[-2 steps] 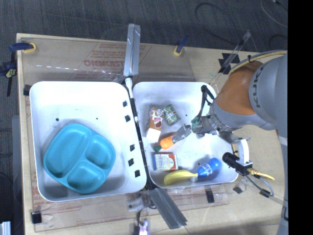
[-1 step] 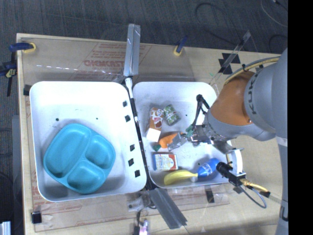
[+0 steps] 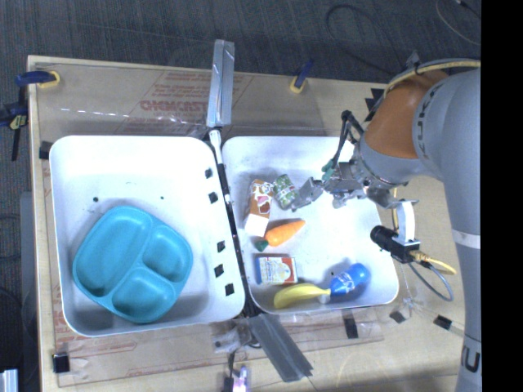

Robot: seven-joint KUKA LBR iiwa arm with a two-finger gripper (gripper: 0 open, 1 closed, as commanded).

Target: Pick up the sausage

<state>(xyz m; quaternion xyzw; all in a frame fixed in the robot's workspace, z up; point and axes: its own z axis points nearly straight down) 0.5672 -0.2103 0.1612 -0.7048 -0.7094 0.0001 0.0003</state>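
Jaws are seen low over the right bin (image 3: 372,296), toward its 12 o'clock side, pointing to 9 o'clock; whether they are open or closed cannot be told, and nothing is seen gripped between them. Just at their 9 o'clock a green packet (image 3: 283,190) is found, and beyond it, touching it, lies a brown-and-white piece taken to be the sausage (image 3: 260,200), near the bin's 10 o'clock wall. A carrot (image 3: 283,232) is placed at 7 o'clock from the jaws, just below the sausage. Further toward 6 o'clock a small red-edged box (image 3: 275,269) is laid, with a banana (image 3: 297,296) against the bin's 6 o'clock wall and a blue bottle (image 3: 350,281) touching the banana's end. The arm (image 3: 445,137) is reached in from 3 o'clock, its wrist bent down and turned to 9 o'clock, the orange band (image 3: 394,129) held above the bin's 2 o'clock corner. In the left bin (image 3: 122,158), a blue divided tray (image 3: 132,261) is set toward 7 o'clock. Both bins are carried by the desk (image 3: 270,92).
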